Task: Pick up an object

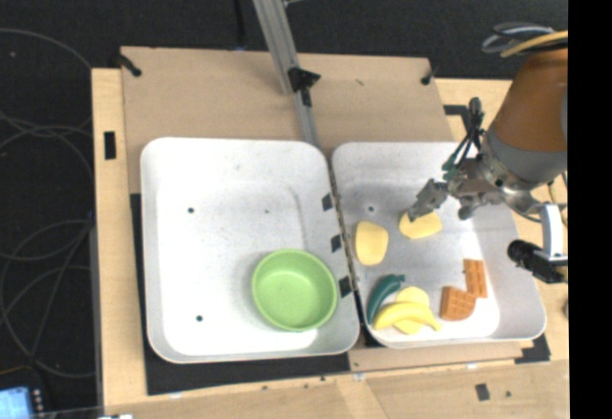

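Observation:
In the right bin lie a pale yellow rounded piece, a yellow wedge, a bunch of yellow bananas with a dark green item beside it, and two orange waffle-like pieces. My gripper hangs over the middle of the right bin, just above and right of the yellow wedge. Its fingers are spread open, the left fingertip close over the wedge's upper edge. Nothing sits between the fingers.
The left bin holds a green bowl near its front right corner. A slanted metal pole runs down to the gap between the bins. The arm's orange band stands over the right bin's right side.

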### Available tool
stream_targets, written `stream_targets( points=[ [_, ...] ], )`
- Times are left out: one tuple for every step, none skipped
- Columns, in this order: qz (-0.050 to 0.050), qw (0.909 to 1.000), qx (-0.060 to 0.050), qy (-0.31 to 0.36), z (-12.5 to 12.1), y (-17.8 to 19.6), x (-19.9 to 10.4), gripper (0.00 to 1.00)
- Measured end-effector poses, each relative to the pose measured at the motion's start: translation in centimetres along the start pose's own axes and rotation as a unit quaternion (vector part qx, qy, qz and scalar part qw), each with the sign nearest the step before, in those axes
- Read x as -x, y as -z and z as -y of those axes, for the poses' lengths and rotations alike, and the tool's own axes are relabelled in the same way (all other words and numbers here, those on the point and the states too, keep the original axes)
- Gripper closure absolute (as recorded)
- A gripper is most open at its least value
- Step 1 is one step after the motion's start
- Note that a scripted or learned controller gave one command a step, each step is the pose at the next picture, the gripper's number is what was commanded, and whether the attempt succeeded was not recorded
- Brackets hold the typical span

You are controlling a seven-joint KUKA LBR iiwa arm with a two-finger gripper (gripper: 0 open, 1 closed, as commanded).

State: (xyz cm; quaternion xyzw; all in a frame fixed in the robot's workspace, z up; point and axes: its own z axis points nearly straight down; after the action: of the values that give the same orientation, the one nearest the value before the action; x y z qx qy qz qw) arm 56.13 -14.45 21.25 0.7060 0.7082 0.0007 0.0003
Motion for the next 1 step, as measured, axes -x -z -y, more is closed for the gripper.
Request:
stream_targets(
  points=[
    [0.000,1.0000,0.000,0.000,0.00,0.01,0.00,0.00]
  ],
)
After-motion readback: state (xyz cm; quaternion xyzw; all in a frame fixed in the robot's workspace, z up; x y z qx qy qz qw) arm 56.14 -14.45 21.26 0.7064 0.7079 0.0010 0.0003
